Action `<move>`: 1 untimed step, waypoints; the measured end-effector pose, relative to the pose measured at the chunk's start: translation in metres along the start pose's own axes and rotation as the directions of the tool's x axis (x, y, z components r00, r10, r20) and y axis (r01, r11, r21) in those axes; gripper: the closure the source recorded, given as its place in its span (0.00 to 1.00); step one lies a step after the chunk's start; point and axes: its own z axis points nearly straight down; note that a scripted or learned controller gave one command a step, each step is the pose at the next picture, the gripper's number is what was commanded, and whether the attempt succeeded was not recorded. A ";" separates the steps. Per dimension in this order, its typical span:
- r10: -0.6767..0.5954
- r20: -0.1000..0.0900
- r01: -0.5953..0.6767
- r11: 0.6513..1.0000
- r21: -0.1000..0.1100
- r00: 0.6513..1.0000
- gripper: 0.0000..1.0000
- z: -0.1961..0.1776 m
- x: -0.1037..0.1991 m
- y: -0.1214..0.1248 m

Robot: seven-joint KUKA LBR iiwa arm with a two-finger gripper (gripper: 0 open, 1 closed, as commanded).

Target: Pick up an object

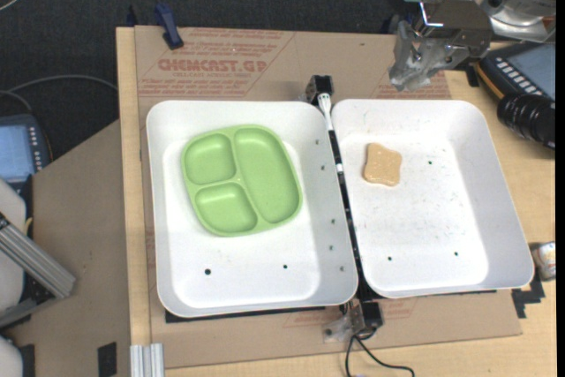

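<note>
A small tan, toast-like object (382,165) lies in the right white bin (459,216), near its upper left. A green divided plate (241,179) with three compartments rests in the left white bin (177,260). My gripper (411,66) hangs above the far edge of the right bin, up and to the right of the tan object and well apart from it. Nothing shows between its fingers.
The bins sit side by side on a brown cardboard sheet (212,57), joined by a black clamp (320,87) at the back and cables at the front. A blue clip (168,26) lies at the cardboard's back left. Dark gear (526,115) sits to the right.
</note>
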 end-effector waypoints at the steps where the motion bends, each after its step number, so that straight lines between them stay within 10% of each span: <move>1: 0.004 0.006 -0.004 1.000 0.023 1.000 1.00 0.010 -0.068 -0.001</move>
